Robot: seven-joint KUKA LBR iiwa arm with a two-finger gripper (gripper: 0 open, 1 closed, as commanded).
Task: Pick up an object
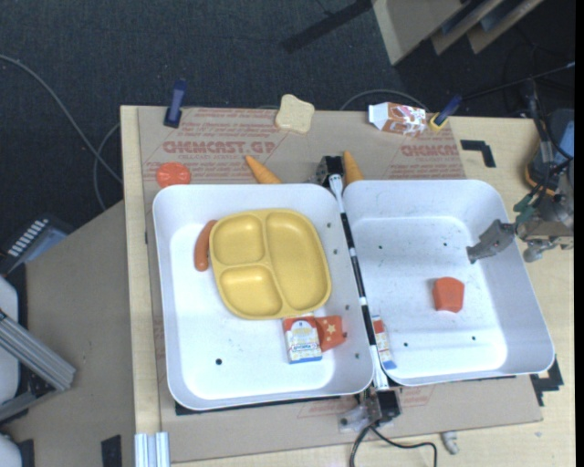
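I see the orange block [448,295] lying in the right bin [474,351]. Gripper [493,240] sits up-right of the block, near the bin wall, holding nothing; can't tell its spread. Risk, imo: descent clips the wall or misses the block.

The bench [228,146] is covered by printed cardboard, on which two white bins [182,365] are set side by side. Behind them are seen a bread slice [295,112], an orange disc [172,174], a carrot [262,171] and a small carton [398,118].

Dark grey carpet floor [109,55] around a pale wooden bench [82,301], light wooden furniture [456,27] at top.
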